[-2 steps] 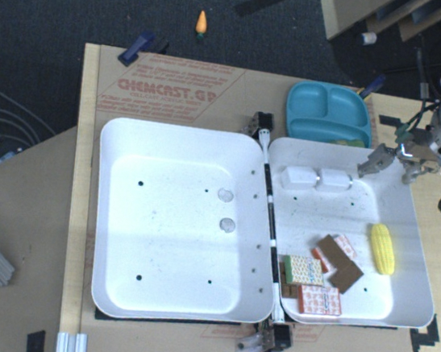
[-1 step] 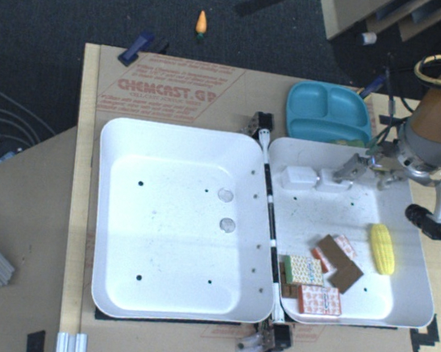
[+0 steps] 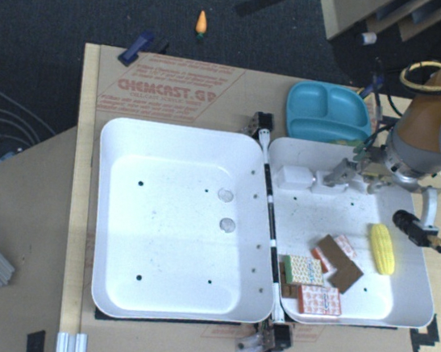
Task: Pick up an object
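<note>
Nothing has been lifted yet, as far as this view shows: every object in the right bin [image 3: 396, 314] lies on its floor, so the whole pick is left to do. The arm [image 3: 428, 119] reaches in from the right, and its hand [image 3: 349, 175] hangs low at the far end of that bin, just right of a small white block [image 3: 294, 176] near the far left corner. Whether the hand's two sides are apart or together I cannot tell (the metal parts blur into the white floor), and nothing shows between them.

Candidates for picking sit toward the near half of the right bin, well apart from the hand. A yellow corn cob [image 3: 382, 248] lies alone by the right wall. Left of it is a cluster: a brown block [image 3: 338, 262] resting across a red and white packet [image 3: 345, 247], a patterned box [image 3: 303, 269], and a red box [image 3: 319, 300] by the near rim. The cluster's pieces touch or overlap, so a grab there would likely be awkward; the cob looks the easier target.

The left bin [image 3: 127, 146] shows two small round marks on its floor. A blue tray [image 3: 327, 111] stands on the table [image 3: 176, 84] beyond the right bin, close to the arm's path.
</note>
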`<act>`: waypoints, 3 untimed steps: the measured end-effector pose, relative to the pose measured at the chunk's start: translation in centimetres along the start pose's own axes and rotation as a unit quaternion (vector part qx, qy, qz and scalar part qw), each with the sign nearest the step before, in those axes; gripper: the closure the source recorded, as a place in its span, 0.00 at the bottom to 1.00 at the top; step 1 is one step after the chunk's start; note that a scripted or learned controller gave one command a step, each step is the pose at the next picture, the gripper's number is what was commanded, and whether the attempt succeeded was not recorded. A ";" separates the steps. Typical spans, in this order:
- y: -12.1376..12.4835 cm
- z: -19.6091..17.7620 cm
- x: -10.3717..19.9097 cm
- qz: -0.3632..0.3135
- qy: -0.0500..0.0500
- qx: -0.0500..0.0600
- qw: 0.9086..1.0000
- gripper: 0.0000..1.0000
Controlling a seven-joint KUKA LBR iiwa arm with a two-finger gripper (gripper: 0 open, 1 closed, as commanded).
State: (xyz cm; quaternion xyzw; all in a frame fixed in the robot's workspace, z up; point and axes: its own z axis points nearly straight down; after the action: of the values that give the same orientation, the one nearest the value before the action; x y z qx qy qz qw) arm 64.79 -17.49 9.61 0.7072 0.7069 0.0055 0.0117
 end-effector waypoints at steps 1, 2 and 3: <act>2.5 0.2 -2.9 -0.001 0.004 0.004 1.000 0.00; 2.4 0.1 0.9 0.000 0.002 0.004 1.000 0.00; 0.6 0.0 3.9 0.000 0.001 0.001 1.000 0.00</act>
State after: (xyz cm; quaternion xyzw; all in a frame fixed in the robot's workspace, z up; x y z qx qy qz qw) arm 65.38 -13.63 9.58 0.7072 0.7069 0.0058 0.0106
